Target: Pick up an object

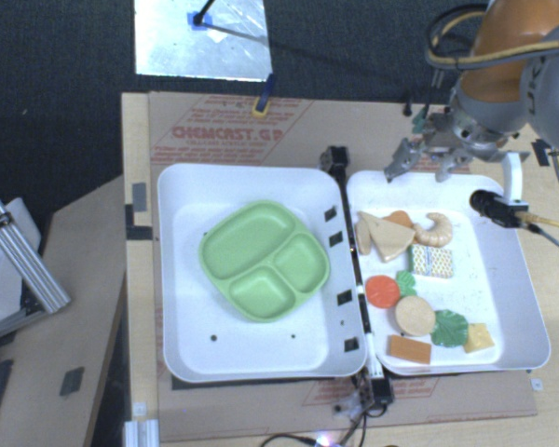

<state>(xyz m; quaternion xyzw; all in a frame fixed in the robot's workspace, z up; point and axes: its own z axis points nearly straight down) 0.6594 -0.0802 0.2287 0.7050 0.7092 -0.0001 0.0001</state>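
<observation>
Bench (93, 250) of pale board, two white bins side by side. Left bin (182, 343) holds one green tray (264, 261), three wells. Right bin (522, 324), lower right: nine or so toy foods (417, 282) crowded together, some overlapping and hard to name. Gripper (419, 160) hangs over right bin's upper edge, fingers spread, nothing between them; arm (517, 40) cut off at upper right.
</observation>
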